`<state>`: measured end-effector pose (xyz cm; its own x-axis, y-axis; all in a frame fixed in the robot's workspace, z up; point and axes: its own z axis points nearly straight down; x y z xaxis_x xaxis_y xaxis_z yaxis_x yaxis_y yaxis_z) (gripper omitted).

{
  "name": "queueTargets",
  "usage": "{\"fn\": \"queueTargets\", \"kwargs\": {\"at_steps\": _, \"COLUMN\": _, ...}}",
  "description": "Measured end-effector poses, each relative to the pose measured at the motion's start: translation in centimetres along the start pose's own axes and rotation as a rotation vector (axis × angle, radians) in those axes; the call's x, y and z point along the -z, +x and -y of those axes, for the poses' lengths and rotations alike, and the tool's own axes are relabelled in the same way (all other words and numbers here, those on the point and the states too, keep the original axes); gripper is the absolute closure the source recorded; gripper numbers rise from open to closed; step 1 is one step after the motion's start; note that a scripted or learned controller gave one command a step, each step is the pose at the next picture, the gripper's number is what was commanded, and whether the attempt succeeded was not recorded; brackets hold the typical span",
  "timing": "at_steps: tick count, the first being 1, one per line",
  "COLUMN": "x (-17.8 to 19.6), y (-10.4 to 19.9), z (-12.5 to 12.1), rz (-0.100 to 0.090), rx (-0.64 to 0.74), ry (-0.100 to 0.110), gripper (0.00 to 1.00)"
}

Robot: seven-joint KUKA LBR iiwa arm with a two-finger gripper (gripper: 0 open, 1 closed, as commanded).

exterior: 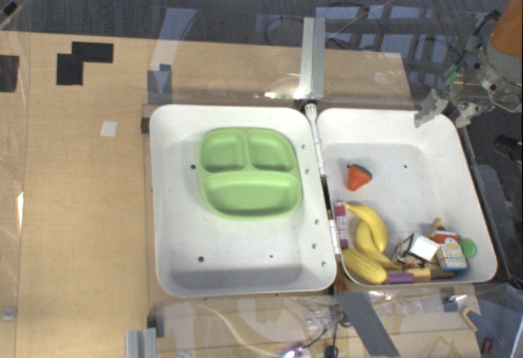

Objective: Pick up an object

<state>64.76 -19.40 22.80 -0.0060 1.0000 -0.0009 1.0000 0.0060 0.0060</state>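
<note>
Two bananas point(369, 240) lie below a strawberry point(358, 176).

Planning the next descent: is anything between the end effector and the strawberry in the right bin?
Nothing visible. The end effector sits at the right bin's far edge; the strawberry lies alone on bare floor, apart from the bananas.

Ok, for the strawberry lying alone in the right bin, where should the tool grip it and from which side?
Likely across the strawberry's red body at its widest, coming straight down from above. It lies apart from the bananas and the bin's walls, so both fingers have room. The leafy top looks too thin to hold. The tool hangs over the bin's far right corner.
</note>
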Motion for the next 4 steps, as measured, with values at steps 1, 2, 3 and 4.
{"fn": "queueTargets", "kwargs": {"at_steps": 1, "x": -7.6, "y": 5.2, "z": 5.3, "rz": -0.001, "rx": 0.042, "ry": 0.002, "gripper": 0.0}}
{"fn": "queueTargets", "kwargs": {"at_steps": 2, "x": -12.2, "y": 9.4, "z": 5.0, "rz": -0.001, "rx": 0.237, "ry": -0.002, "gripper": 0.0}}
{"fn": "queueTargets", "kwargs": {"at_steps": 3, "x": -13.6, "y": 9.7, "z": 12.0, "rz": 0.001, "rx": 0.177, "ry": -0.012, "gripper": 0.0}}
{"fn": "queueTargets", "kwargs": {"at_steps": 4, "x": -13.5, "y": 10.1, "z": 15.3, "rz": 0.005, "rx": 0.328, "ry": -0.021, "gripper": 0.0}}
